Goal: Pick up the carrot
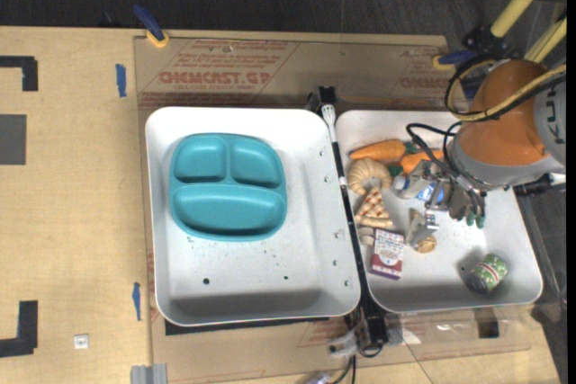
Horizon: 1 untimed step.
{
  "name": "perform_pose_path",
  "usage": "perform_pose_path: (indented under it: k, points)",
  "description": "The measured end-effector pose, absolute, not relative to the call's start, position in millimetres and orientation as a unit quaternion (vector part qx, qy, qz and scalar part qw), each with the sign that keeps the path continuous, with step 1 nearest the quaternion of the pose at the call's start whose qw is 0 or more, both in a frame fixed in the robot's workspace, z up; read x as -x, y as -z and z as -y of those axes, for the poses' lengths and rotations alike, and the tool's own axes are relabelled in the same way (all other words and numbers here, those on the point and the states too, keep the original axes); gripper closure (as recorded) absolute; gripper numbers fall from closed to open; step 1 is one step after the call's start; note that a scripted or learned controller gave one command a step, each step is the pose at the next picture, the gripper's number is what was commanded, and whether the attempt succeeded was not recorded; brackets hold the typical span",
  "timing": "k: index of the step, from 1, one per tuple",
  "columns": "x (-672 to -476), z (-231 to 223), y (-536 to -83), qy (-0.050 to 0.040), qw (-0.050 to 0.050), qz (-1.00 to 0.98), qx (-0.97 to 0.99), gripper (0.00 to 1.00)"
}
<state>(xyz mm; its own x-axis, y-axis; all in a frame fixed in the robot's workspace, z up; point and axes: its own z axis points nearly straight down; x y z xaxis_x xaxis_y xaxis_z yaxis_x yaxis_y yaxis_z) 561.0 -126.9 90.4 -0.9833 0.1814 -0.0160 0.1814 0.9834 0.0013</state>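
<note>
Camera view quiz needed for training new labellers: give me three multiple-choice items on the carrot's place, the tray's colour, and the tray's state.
1. Where does the carrot lie?
A. right bin, far end
B. left bin
C. on the cardboard

2. What colour is the divided tray?
A. red
B. teal
C. black

3. How does the tray sit?
A. flipped over
B. flat in the left bin, hollows up
C. leaning on a wall

Answers: 1 A, it lies by the right bin's far wall; 2 B, plainly teal; 3 B, its three hollows face up.
</note>
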Motion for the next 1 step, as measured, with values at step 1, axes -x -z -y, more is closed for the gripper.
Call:
perform_pose_path:
  k: [1]
  points:
    - [-622.4, 95.4, -89.7, -0.0002, 0.006, -0.986, -0.167, 0.00]
